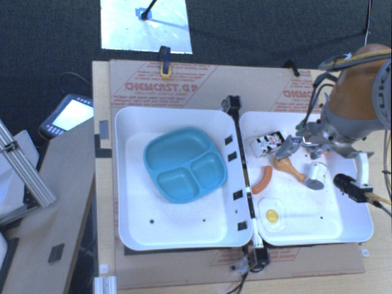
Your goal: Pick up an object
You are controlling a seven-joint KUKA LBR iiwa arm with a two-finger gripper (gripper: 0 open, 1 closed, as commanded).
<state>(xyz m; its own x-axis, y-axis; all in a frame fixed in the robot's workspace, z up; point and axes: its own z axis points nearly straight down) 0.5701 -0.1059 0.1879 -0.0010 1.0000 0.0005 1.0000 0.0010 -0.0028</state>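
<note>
Gripper (293, 146) hangs over right bin's (355, 228) far edge, above the drumstick (289, 167); grip state cannot be told. Sausage (262, 179) and fried egg (272, 215) lie near the divider; blue tray (184, 164) occupies left bin (131, 225).

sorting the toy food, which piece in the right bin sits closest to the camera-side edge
The fried egg, white with a yellow yolk; the sausage and drumstick lie further back.

Bright, even overhead light; white bins (184, 237) nearly blown out, glare on the upper panel (147, 17), slightly soft focus.
</note>
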